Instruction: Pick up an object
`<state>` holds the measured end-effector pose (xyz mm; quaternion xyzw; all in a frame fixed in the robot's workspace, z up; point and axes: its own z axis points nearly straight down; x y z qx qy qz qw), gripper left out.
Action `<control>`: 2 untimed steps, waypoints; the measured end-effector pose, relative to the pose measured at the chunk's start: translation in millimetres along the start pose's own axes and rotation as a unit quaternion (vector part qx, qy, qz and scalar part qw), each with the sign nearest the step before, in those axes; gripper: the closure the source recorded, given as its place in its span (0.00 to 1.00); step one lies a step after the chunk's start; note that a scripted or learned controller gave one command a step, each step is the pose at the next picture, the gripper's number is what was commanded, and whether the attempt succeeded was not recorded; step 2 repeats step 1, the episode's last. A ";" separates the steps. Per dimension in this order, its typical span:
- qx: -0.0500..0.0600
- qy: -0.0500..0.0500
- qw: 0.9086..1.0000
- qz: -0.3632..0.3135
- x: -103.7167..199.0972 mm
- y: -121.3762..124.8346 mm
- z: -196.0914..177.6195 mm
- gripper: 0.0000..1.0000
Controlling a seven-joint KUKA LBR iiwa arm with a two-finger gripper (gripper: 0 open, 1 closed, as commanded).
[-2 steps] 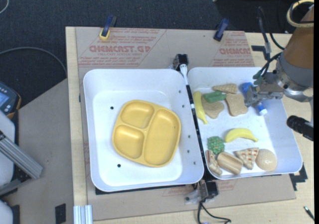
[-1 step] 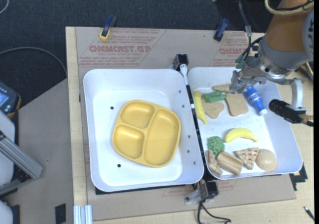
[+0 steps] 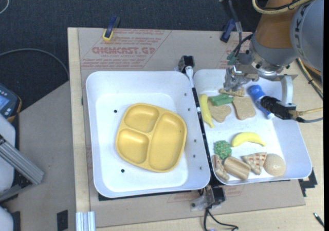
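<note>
Where toast (image 3: pixel 244 108) lies, banana (image 3: pixel 248 139) nearby

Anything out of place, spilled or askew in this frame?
Nothing stands out. The toy food lies loose inside the right bin, none over its rim. The yellow divided plate sits flat in the left bin, slightly rotated. The gripper is low over the right bin's far end.

Right bin (image 3: pixel 295 145), toy food everywhere! Along its left wall lies a yellow corn cob (image 3: pixel 205 110), with a green piece (image 3: pixel 221 99) and two toast slices (image 3: pixel 232 110) beside it toward the far edge. A banana (image 3: pixel 248 139) curves mid-bin. Near edge: broccoli (image 3: pixel 222 148), hot dog (image 3: pixel 236 167), pizza slice (image 3: pixel 255 161), round bun (image 3: pixel 274 164).
</note>
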<state>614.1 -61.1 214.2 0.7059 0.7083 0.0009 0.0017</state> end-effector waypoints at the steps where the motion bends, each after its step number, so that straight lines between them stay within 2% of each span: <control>1: 0.003 0.001 1.000 0.002 2.9 -12.5 -4.1 1.00; 2: 0.003 0.001 1.000 0.002 2.9 -12.5 -4.1 1.00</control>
